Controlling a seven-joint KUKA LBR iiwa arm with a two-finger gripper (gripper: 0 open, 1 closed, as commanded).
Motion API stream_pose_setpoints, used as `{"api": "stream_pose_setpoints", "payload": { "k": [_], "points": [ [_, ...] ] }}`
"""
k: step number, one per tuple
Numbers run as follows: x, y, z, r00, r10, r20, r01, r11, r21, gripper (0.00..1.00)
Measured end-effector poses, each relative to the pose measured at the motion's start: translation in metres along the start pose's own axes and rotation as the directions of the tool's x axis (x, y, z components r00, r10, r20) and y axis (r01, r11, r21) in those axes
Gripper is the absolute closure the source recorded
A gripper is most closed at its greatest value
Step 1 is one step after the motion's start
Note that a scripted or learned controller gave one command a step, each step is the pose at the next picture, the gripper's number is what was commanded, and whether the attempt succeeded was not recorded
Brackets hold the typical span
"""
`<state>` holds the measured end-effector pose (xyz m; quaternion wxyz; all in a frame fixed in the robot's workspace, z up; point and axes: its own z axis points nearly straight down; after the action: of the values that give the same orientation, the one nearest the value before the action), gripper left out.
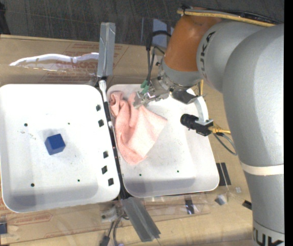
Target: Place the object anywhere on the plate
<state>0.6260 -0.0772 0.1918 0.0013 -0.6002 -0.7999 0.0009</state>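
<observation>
**Pink cloth caught at the claw in the right bin**

From where I stand, the grey arm point(249, 86) with its orange band point(187, 40) comes in from the right and bends down over the right bin point(197, 173). Its gripper point(142, 97) sits low near that bin's upper left corner, the green-tipped fingers point(145, 91) drawn close together on the top edge of a pink cloth point(136, 129). A fold of the cloth shows between them, so the claw looks pinched nearly closed on the fabric.

The cloth hangs and spreads away from that pinch, down and to the left, along the wall that divides the two bins. One bunched part lies against the upper left corner of the right bin, and the wider flap lies over the bin floor toward its middle.

In the left bin point(13, 188) a small blue cube point(55, 143) rests by itself on the floor, a little left of centre, well apart from the cloth and the arm.

A black fitting with a cable point(196, 124) juts out beside the wrist, above the right bin's right half
</observation>
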Motion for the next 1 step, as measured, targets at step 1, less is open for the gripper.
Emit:
{"api": "stream_pose_setpoints", "payload": {
  "k": [1],
  "points": [
    [0.0008, 0.0004, -0.0401, 1.000, -0.010, 0.000, 0.010, 1.000, -0.001, 1.00]
  ]
}}
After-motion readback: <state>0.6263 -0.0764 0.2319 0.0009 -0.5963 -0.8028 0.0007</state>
